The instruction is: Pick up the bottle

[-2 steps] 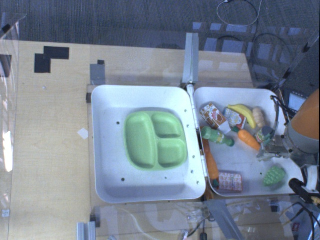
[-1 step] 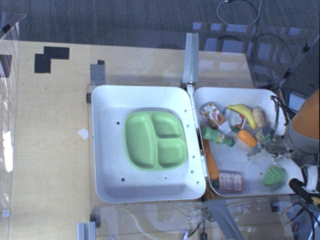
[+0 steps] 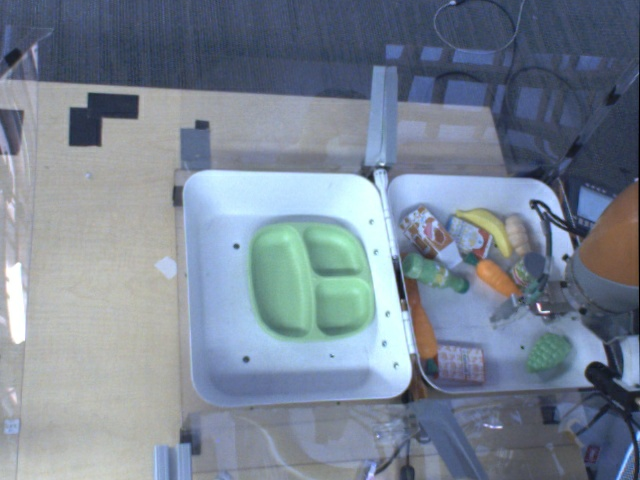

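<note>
Fingers [image 3: 510, 310] bare (slightly parted), beside carrot [image 3: 496, 277]

arm: enters at the right edge, grey, orange band showing above the wrist
wrist: low over the right side of the scene, pointing left
hand [image 3: 512, 308]: small metal fingers reaching leftward and slightly down
finger gap: too small and blurred to judge

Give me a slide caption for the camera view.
Pincer hovers in the right bin near the green bottle; green tray sits left.
</note>
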Controlling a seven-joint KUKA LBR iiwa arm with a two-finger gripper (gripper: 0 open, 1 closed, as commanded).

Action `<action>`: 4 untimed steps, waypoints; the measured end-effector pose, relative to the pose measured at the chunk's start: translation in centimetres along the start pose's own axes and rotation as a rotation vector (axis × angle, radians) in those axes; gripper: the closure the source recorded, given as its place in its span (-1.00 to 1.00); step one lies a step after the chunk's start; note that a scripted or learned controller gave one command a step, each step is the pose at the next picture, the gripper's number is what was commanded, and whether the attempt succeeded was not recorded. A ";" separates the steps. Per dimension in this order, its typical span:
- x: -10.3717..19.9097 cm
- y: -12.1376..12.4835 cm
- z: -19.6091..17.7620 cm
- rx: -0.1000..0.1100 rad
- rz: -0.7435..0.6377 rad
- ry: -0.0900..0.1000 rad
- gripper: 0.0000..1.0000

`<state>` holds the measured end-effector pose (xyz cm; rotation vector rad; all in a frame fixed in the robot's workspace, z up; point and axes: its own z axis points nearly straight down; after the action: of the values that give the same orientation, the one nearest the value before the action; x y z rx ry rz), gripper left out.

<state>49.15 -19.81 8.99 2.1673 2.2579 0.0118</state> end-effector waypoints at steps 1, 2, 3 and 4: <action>-0.5 0.0 0.1 0.002 0.060 0.005 -1.00; -0.4 0.3 -1.1 -0.004 0.057 0.003 1.00; -0.5 0.3 -1.1 -0.004 0.057 0.003 -1.00; -0.4 -0.1 0.1 0.002 0.036 -0.001 -1.00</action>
<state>49.07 -20.22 8.92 2.2083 2.2187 0.0096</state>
